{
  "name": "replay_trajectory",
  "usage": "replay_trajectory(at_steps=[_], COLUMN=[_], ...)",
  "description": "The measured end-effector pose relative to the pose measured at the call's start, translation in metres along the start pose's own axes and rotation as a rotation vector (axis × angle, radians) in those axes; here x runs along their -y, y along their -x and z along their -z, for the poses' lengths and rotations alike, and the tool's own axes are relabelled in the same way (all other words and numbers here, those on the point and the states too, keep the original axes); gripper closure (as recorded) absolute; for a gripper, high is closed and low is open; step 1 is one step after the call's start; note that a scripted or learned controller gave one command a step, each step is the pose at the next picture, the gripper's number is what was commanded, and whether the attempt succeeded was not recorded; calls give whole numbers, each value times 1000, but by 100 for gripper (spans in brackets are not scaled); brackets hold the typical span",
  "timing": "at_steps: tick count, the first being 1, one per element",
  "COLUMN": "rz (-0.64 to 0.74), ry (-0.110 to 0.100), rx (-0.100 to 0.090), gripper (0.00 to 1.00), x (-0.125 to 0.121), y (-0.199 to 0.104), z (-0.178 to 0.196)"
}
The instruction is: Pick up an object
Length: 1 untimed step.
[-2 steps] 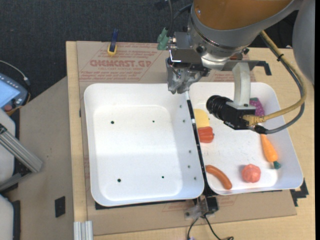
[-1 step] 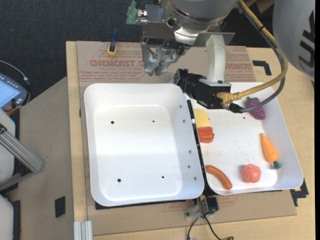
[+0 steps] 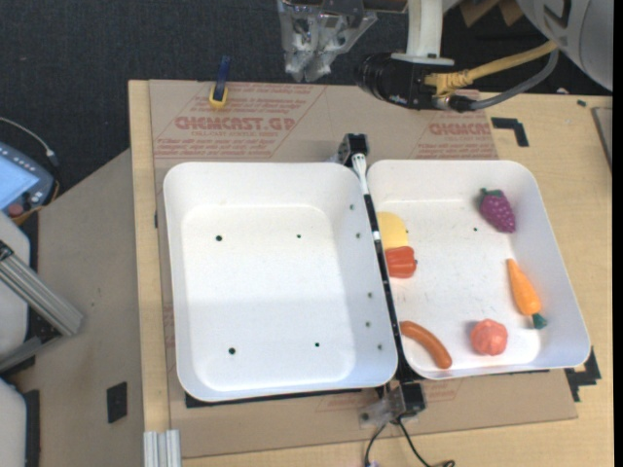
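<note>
End effector (image 3: 313,61) sits at top of view, approx centre, hanging down w/ fingers pointing toward the counter (image 3: 292,115). It's well above the surface, over the far edge, nothing seen betw. its fingers. Finger parts look translucent/grey and blur together, so can't tell their spacing. Above it a dark mounting plate, w/ a white cylindrical section just to its right. Arm (image 3: 569,13) comes in from upper right: big grey rounded link at the corner, cut off by frame edge. Black hose and tan cable loop run betw. arm and wrist area, draped just right of the end effector.
</note>
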State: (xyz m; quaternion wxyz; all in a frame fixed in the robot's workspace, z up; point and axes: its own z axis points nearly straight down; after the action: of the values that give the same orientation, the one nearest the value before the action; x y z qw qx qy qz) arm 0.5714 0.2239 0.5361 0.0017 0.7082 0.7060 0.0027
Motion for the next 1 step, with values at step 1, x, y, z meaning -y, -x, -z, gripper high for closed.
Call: replay_trajectory(at_steps=[1], rz=[5], ry=[-9], rx=[2], gripper=[100], x=[37], y=[0], z=[0])
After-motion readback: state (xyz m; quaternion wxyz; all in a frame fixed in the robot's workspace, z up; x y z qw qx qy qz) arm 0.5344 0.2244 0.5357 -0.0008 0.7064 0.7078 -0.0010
